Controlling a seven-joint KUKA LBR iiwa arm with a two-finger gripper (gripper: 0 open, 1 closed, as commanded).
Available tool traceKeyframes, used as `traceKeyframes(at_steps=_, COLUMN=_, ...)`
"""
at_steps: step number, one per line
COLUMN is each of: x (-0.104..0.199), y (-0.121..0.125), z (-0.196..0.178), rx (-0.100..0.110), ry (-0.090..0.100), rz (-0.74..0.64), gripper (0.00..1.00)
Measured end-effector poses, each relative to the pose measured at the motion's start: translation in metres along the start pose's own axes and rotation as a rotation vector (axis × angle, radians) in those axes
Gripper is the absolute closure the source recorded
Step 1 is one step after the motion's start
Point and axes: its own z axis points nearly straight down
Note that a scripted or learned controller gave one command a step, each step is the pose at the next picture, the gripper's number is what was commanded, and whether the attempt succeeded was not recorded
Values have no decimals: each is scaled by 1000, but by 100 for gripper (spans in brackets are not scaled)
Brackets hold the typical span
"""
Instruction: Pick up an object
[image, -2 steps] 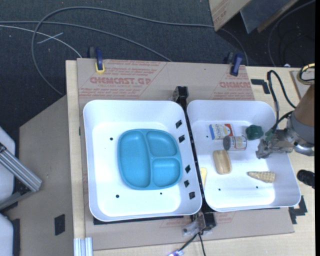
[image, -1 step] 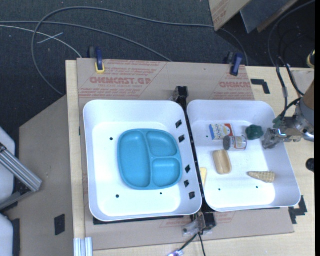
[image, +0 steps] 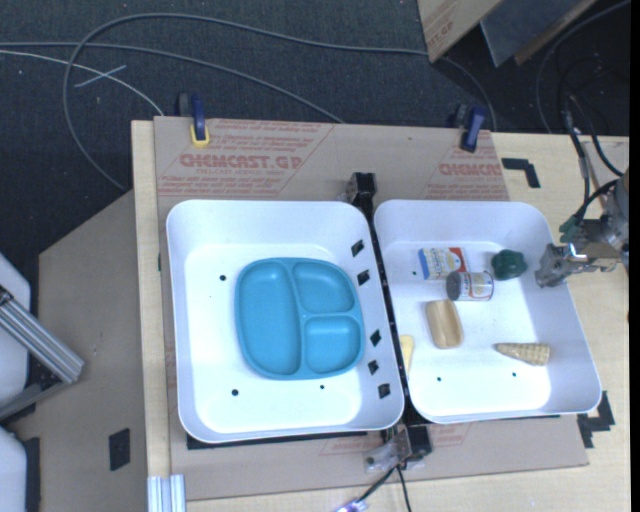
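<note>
Around your desk (image: 110, 300) the floor is dark carpet with loose cables trailing across it, and a cardboard box (image: 455, 22) is cut off at the top edge. Two white bins sit side by side on a board clamped at the back. Your left bin (image: 195, 390) holds a blue divided plate (image: 298, 318). Your right bin (image: 560, 385) holds a small carton (image: 440, 262), a can (image: 470, 287) lying on its side just below it, a dark green lump (image: 508, 264) too small to identify, a tan block (image: 444, 324) and a cone-shaped piece (image: 523, 352) toward the front. The tool (image: 553, 268) sits at the right bin's right rim, near the green lump; it is blurred, and you cannot tell whether it is open or closed. Nothing is visibly in it.
</note>
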Motion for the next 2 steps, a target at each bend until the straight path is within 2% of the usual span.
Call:
traceKeyframes(at_steps=1, x=55, y=-6, z=-9, rx=5, ry=5, rz=-5, gripper=100)
traceKeyframes(at_steps=2, x=108, y=-1, z=0, rx=7, ry=5, rz=-5, gripper=100)
